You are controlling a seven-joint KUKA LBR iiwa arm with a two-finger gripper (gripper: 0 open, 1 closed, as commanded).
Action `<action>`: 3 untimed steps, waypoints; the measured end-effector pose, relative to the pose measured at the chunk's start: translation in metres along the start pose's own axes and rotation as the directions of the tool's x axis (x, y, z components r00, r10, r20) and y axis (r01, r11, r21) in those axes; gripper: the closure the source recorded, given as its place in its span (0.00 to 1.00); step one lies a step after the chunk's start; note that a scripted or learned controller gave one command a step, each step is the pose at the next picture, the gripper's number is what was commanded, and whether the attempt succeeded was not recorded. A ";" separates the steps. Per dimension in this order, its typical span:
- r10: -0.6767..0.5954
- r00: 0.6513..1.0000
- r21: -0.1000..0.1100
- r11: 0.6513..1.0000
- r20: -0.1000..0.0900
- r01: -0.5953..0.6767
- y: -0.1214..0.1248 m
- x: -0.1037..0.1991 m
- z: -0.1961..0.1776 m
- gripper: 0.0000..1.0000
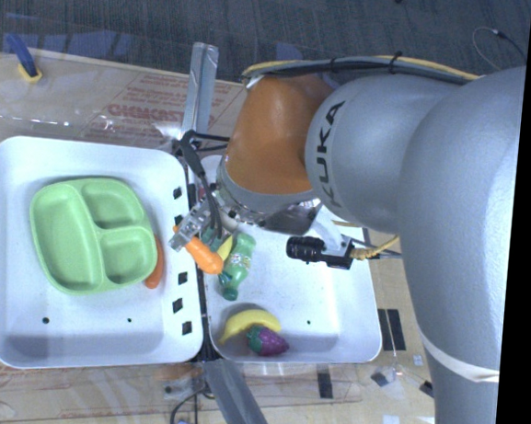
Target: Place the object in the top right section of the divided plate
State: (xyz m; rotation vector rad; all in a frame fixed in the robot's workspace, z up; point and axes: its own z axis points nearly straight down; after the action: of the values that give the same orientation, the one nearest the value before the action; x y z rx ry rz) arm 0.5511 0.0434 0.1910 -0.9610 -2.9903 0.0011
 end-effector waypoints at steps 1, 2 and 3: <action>0.004 1.000 0.001 1.000 -0.002 -0.004 -0.017 0.023 -0.027 1.00; 0.005 1.000 0.001 1.000 -0.002 -0.005 -0.018 0.023 -0.027 0.00; 0.267 0.964 -0.001 0.964 0.001 -0.267 0.034 0.081 -0.073 0.00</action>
State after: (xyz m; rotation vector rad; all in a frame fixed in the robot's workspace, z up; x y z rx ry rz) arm 0.5048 0.1184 0.2643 -1.3553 -2.8351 0.0002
